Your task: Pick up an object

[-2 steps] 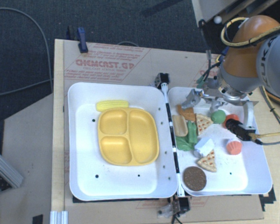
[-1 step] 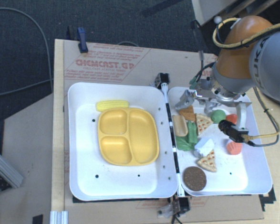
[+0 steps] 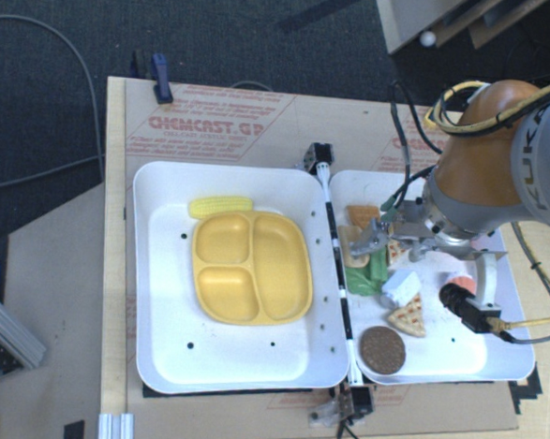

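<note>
Low, arm (image 3: 486,163) over right bin (image 3: 504,366).

**Arm reaching in from right, wrist low**

Grey KUKA arm with orange band (image 3: 487,135) enters from the right edge and bends downward, orange band uppermost. Grey wrist housing (image 3: 453,222) sits below the band. Two-finger metal gripper (image 3: 379,238) points left and down from the wrist. Finger gap unclear at this angle.

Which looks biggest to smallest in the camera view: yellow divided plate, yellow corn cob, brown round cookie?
1. Yellow divided plastic plate, by far.
2. Yellow corn cob and brown round cookie look about alike: the cob longer, the cookie wider, so unranked.
</note>
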Robot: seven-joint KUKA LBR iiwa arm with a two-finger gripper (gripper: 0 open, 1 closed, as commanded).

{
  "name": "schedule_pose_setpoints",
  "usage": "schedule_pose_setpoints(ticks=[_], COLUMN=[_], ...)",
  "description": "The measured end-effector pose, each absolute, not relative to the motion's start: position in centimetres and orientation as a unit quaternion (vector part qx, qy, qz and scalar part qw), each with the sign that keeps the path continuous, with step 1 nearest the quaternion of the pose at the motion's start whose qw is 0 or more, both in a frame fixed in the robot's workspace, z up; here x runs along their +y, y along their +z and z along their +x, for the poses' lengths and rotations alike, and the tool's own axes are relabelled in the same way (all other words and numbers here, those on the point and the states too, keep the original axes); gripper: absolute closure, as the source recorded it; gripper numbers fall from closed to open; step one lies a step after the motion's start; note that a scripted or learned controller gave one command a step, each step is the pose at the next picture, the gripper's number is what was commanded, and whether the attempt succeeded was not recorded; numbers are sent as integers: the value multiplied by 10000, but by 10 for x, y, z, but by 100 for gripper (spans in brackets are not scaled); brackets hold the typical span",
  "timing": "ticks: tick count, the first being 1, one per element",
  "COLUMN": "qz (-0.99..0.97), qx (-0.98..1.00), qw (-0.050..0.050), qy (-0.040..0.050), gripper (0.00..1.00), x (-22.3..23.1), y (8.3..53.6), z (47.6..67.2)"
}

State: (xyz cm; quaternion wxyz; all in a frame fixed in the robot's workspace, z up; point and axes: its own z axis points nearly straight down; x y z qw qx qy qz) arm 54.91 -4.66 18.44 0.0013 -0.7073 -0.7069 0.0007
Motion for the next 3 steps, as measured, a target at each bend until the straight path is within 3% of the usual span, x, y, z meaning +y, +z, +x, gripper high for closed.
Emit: schedule_pose_setpoints(ticks=[1,2,3], qz=[-7072,-7071,-7072], qx=[-7070,-7071,-7070], qw=[-7,12,-2], qy=[-4,2,-2], gripper=[0,0,0], x=[-57,-59,-91], y=[184,185,94], z=[558,550,572])
